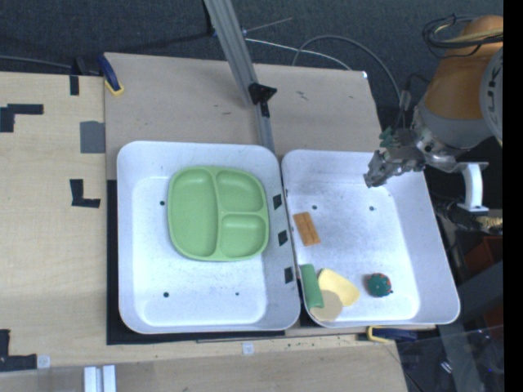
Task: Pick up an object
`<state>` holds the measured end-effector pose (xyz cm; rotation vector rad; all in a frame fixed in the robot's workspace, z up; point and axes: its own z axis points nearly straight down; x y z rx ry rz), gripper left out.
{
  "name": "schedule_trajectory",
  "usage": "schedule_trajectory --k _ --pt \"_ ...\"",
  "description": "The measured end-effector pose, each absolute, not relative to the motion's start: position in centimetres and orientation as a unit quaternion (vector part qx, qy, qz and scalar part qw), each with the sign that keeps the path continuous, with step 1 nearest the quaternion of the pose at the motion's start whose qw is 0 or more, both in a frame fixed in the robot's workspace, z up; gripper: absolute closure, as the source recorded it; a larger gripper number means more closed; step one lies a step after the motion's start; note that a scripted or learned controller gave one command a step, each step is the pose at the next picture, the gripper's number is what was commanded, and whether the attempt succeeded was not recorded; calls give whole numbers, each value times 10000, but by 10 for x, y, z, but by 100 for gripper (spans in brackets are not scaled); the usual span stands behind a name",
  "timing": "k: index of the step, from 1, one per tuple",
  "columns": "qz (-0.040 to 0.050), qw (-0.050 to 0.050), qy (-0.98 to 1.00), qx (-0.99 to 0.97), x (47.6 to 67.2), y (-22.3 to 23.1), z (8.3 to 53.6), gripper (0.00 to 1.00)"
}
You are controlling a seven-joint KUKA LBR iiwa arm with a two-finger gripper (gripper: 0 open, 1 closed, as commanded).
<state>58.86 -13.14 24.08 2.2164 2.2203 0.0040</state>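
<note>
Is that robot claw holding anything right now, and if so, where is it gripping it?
Nothing is held. The claw hangs over the far edge of the right bin, with nothing between its tips. The orange block, yellow piece and small green ball lie apart from it.

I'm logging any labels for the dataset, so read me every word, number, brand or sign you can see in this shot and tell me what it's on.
None can be read.
Green plate: plain, no print.
Orange block: faint specks on its face, too small and blurred to read as text.
Yellow piece, green bar and small green and red ball: no marks.
Black tape pieces on the bench: shapes, not letters.
</note>
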Motion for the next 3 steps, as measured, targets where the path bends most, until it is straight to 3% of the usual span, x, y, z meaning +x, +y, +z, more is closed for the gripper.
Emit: schedule_trajectory --k 1,2,3 --pt "-4 -13 7091 7051 571 -78 230 100" --pt "-2 -13 7095 7047 570 -25 226 100" --pt "-1 -14 7097 7045 556 25 236 100"
